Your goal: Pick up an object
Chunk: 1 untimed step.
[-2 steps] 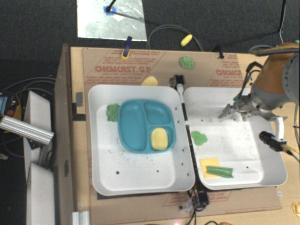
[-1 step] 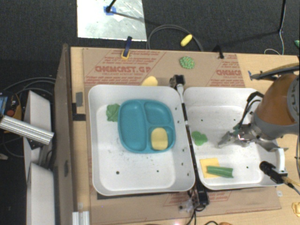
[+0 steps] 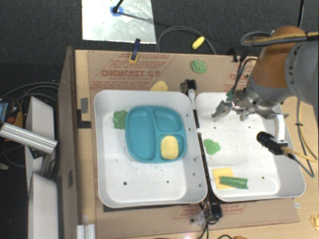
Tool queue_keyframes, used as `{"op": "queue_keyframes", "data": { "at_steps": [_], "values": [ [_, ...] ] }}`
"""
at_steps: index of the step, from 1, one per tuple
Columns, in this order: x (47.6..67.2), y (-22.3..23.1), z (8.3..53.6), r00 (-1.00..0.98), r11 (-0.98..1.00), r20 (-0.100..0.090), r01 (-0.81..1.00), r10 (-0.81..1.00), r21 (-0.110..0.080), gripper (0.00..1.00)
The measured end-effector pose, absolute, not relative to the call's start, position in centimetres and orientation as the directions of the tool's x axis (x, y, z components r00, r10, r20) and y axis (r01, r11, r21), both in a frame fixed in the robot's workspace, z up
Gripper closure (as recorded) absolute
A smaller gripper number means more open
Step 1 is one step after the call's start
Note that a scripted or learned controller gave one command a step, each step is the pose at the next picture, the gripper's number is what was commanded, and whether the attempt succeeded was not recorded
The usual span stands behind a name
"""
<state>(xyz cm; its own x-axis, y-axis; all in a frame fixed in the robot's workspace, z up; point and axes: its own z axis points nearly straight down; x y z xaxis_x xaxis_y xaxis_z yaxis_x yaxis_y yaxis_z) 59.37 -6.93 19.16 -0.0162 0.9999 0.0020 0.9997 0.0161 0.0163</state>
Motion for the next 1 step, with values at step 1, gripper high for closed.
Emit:
{"op": "queue_keyframes", "data": {
  "at_steps": [1],
  "values": [
    [56.86,-8.59,8.21,0.001,-0.001,0.002,1.000,1.000,0.003,0.00]
  ]
}}
